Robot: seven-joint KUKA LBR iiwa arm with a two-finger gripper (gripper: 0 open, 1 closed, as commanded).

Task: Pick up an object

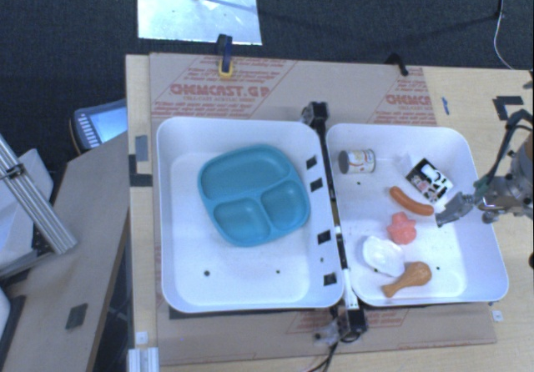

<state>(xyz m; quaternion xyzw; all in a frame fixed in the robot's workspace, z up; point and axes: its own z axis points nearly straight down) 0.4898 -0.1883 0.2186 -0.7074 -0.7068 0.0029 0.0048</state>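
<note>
The right bin (480, 266) holds several small objects: a small can (359, 162) lying on its side, a black-and-white packet (428, 181), an orange sausage (410, 200), a pink toy (403, 229), a white piece (381, 253) and a toy chicken drumstick (408, 278). My gripper (457, 208) hangs at the bin's right side, just right of the sausage and below the packet. Nothing shows between its fingers.
The left bin (183, 279) carries a blue divided plate (254, 194). A black divider (328, 212) with clips runs between the bins. The arm enters from the right edge over the bin's right rim. Cardboard lies under both bins.
</note>
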